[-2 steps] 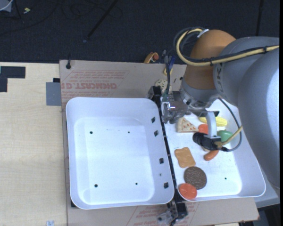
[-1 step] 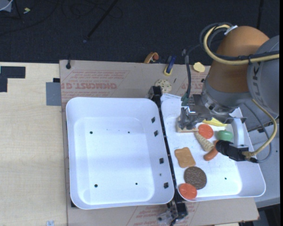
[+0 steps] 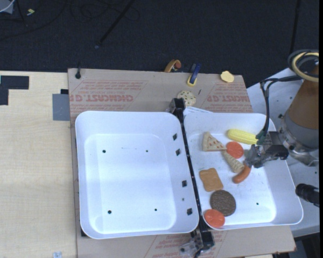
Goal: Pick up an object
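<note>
White plastic dominates my feed: two shallow bins side by side, the left bin point(image 3: 126, 171) bare of toys and the right bin point(image 3: 269, 198) carrying all the play food, which is why the arm point(image 3: 307, 106) comes in from its own side and leans over that one; my gripper point(image 3: 257, 156) sits low over the bin's middle-right, just above the red sausage point(image 3: 241, 174) and close beside the orange-red round piece point(image 3: 234, 149) and the cone-shaped piece point(image 3: 232, 162); the yellow banana point(image 3: 242, 136) lies just behind it, toward the back wall; I judge the sausage or the cone to be the target, since the tool is closest to those; the view there is dark and small, so whether the gripper is spread or closed I cannot tell, and I see nothing clearly held in it; the rest lie well clear of the tool: a tan wedge point(image 3: 211, 142) near the divider, a tan bread-like slab point(image 3: 210, 179), a dark brown disc point(image 3: 223, 202) and a red piece point(image 3: 214, 218) at the front rim; they cluster closely, so any descent risks nudging a neighbour.
</note>
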`<state>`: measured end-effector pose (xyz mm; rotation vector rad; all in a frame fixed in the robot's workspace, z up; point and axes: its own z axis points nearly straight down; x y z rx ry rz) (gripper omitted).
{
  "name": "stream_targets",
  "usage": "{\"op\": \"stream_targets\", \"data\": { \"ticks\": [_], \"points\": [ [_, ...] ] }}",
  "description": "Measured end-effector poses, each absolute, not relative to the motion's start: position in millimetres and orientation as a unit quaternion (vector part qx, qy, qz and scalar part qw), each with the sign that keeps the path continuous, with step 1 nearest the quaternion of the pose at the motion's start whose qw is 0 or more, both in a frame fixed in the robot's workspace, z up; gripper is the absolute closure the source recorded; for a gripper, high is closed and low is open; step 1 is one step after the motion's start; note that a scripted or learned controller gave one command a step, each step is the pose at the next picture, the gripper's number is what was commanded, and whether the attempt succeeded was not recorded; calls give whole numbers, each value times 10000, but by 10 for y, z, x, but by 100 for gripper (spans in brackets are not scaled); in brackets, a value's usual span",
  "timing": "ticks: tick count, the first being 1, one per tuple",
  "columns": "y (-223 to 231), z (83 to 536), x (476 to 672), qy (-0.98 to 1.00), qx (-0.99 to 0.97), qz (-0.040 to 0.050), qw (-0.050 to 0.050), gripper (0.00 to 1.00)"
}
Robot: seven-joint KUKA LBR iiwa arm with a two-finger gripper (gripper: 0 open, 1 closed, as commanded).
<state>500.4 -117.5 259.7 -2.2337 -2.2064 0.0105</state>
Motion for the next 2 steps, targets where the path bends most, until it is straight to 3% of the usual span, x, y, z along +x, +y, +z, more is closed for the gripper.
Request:
{"op": "stream_targets", "data": {
  "ticks": [1,2],
  "points": [
    [-1619,3104,4963,-7059,-7083,2,-16,100],
    [-1327,3921,5823,-7090,-7052,-27,-50,100]
  ]
}}
